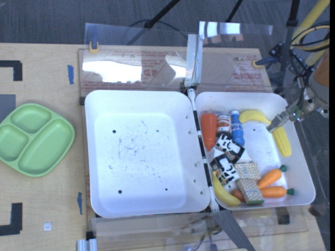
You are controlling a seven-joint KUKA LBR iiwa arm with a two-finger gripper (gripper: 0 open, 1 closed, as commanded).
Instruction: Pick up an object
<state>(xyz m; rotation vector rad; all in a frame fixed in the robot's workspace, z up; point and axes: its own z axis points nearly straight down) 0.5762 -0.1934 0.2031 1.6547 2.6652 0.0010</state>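
The right bin (301,163) holds a pile of toy food. An orange cylinder (208,129), a small can (223,123) and a blue bottle (237,128) lie along its left side. A yellow banana (254,116) is at the back and a yellow corn cob (282,141) at the right. Two black-and-white pieces (229,148) sit mid-bin, beside tan boxes (250,187), two carrots (269,178) and another banana (225,194). My gripper (274,124) hangs low over the bin's back right, between the back banana and the corn cob. Nothing shows held in it.
The left bin (94,114) lies beside the right one, with a raised divider (199,140) between them. A green sectioned plate (35,138) rests on the bench at far left. Clear plastic panels (191,61) stand behind both bins. Cables and stands crowd the top right.
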